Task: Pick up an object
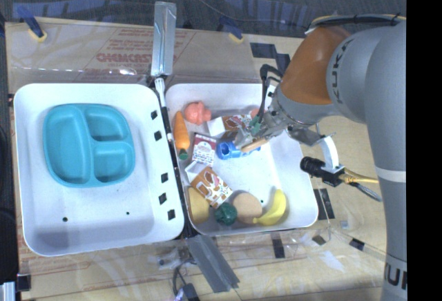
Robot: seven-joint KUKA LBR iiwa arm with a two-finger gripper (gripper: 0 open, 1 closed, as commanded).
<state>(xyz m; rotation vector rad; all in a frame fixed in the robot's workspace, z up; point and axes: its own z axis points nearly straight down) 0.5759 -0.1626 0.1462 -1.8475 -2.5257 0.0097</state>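
**Gripper down in the right bin, buried in the toy pile**

Arm (345,79) comes in from the right with its orange band sitting over the far edge of the right bin (293,179), and the gripper (257,128) is down among the clutter near the bin's upper middle. It's too small and busy there to tell how the gripper stands or whether it has anything — so no call on a grasp.

Right around the gripper tip: a blue piece (226,150) just to its left, touching a tan stick-like thing (253,146). A small red-and-white carton (204,149) lies beside those. Further up-left sits a pink toy (197,112), with an orange carrot (181,132) along the bin's left wall.

Down at the near end — a banana (275,208), a tan potato-looking lump (246,207), a dark green bit (224,215) and a printed snack box (210,186), all packed close together.

Left bin (41,234) holds a teal divided tray (88,143), well apart from the arm.
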